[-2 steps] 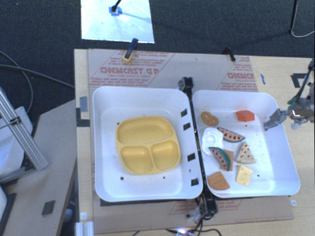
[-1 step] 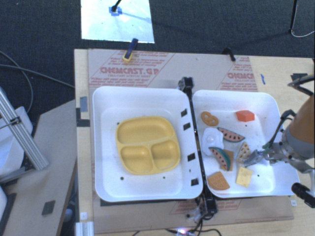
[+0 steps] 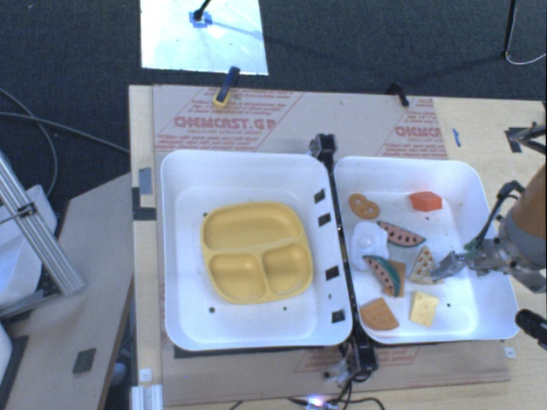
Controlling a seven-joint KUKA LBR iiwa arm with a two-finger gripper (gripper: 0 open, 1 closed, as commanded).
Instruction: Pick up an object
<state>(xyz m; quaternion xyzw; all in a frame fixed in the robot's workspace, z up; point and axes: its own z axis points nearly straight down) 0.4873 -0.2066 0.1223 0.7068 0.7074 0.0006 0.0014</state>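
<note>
Dark carpet surrounds the surface, where two white bins sit side by side. Over in the right bin, the pincer reaches in from the right edge, its tips low among the toy foods; whether it is wide or narrow I cannot tell. Just left of its tips lies a tan pizza wedge with darker specks. Further left of that wedge are two watermelon slices, a pretzel and a white piece. Beyond the wedge sits an orange block; nearer me, a yellow cheese cube and a cracker. Left bin holds a yellow divided tray.
</note>
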